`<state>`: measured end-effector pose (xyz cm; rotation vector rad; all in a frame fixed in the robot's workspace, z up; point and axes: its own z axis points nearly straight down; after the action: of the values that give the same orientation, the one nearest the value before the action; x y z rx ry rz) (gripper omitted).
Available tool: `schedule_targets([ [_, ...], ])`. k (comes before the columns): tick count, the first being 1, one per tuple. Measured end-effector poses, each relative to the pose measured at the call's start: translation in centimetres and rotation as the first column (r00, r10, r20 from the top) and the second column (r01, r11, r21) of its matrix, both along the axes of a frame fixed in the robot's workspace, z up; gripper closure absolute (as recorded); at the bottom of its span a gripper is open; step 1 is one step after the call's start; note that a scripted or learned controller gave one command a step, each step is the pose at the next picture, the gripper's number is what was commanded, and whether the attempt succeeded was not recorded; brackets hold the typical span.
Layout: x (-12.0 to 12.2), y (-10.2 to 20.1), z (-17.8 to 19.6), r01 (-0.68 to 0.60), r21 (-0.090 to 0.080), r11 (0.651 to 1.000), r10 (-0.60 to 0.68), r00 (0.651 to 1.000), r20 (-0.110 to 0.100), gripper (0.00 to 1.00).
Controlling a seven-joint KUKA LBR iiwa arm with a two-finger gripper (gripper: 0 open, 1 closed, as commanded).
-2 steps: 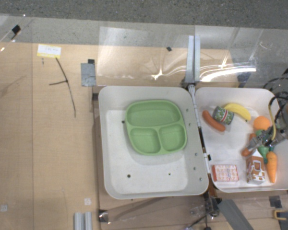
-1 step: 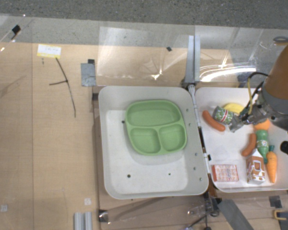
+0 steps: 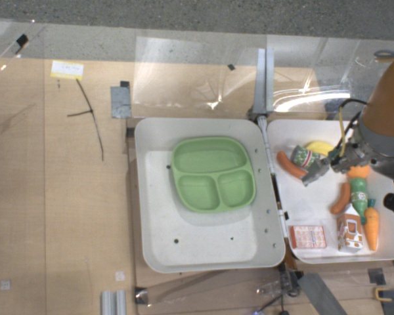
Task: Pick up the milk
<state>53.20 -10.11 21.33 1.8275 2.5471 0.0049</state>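
1. Small white-and-orange milk carton [image 3: 350, 231] stands near right white bin's [image 3: 295, 195] front edge, between flat pink box [image 3: 308, 237] and orange carrot [image 3: 372, 228]; untouched
2. Gripper [image 3: 318, 168] sits toward rear-left of that bin, beside green can [image 3: 303, 157], well apart from carton; grip state: can't tell
3. Count: 2 bins, 1 green 3-compartment tray [image 3: 213, 174] in left bin, centre-rear; 1 carton

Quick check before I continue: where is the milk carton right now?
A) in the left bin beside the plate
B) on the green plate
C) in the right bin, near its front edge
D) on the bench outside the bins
C: the milk carton lies in the right bin near its front edge, between a flat pink packet and a carrot.
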Motion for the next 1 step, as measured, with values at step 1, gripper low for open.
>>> schedule_targets([
  [1,-0.23,-4.27,0.41,0.262,0.001,0.965,-0.262,0.965,0.0,0.0],
])
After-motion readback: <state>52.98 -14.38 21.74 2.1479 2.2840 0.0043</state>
